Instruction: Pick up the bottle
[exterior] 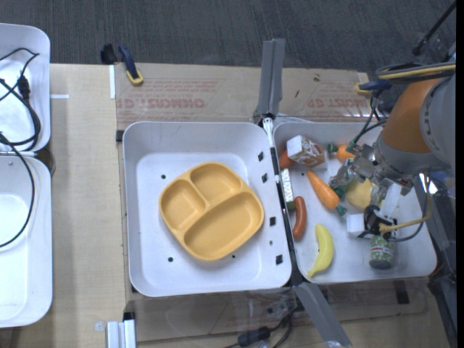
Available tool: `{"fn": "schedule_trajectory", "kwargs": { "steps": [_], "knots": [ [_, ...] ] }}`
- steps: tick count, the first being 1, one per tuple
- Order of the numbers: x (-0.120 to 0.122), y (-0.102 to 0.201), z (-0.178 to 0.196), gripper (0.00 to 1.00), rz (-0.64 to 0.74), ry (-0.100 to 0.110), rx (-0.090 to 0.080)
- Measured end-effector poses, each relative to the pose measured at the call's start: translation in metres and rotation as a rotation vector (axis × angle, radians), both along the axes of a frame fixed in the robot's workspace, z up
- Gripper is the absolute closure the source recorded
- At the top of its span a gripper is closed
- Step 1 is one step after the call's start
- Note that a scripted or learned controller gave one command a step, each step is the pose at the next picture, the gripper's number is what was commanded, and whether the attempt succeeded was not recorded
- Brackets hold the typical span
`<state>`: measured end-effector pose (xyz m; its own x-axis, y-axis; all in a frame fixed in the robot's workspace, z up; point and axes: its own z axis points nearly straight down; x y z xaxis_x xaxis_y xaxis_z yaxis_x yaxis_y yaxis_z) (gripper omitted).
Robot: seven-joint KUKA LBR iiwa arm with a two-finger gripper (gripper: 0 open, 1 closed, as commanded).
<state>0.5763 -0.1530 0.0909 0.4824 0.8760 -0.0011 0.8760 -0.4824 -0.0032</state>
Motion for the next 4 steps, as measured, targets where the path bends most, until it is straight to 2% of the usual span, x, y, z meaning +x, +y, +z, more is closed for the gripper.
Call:
{"fn": "schedule_trajectory", "kwargs": {
  "steps": [1, 2, 3, 4],
  "knots": [
    [-0.068, 0.003, 0.000, 0.00, -0.180, 0.001, 0.000],
    [0.009, -0.014, 0.000, 0.00, -0.317, 0.001, -0.002],
    [0.061, -0.024, 0.000, 0.00, -0.379, 0.002, -0.002],
    [0.050, 0.054, 0.000, 0.00, -0.590, 0.002, -0.003]
  ]
}}
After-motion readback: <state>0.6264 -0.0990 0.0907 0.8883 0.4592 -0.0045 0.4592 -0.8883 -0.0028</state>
